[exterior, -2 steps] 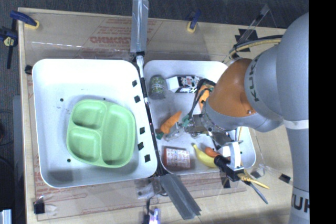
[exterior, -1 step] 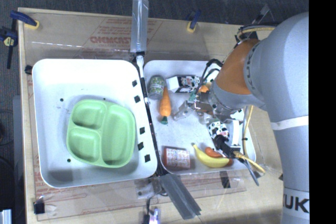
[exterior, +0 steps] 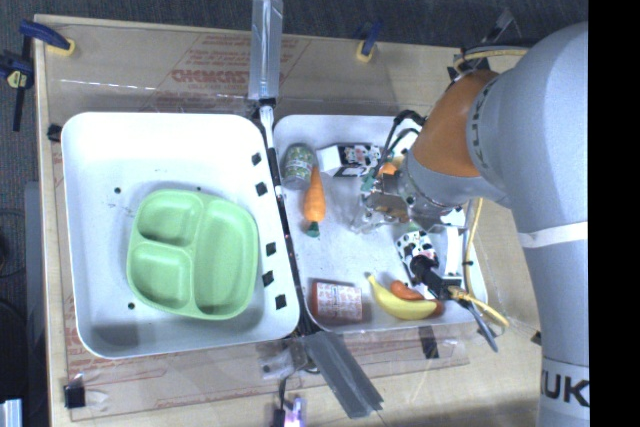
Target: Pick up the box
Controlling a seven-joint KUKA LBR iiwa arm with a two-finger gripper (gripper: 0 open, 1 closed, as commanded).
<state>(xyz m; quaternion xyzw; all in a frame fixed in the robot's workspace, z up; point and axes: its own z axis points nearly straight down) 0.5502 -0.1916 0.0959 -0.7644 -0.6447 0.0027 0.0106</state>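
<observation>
The box [exterior: 350,156] is small and white with dark print. It lies at the back of the right bin [exterior: 330,127], just right of a greenish can [exterior: 298,165]. My gripper [exterior: 374,207] hangs over the middle of the right bin, a little in front of and to the right of the box. The box is not between its fingers, and the wrist hides part of the bin floor behind it.
An orange carrot [exterior: 314,198] lies left of the gripper. A brown can [exterior: 336,300], a banana [exterior: 405,307] and a small red thing [exterior: 405,290] sit along the front of the right bin. The left bin [exterior: 90,145] holds a green divided tray [exterior: 193,255].
</observation>
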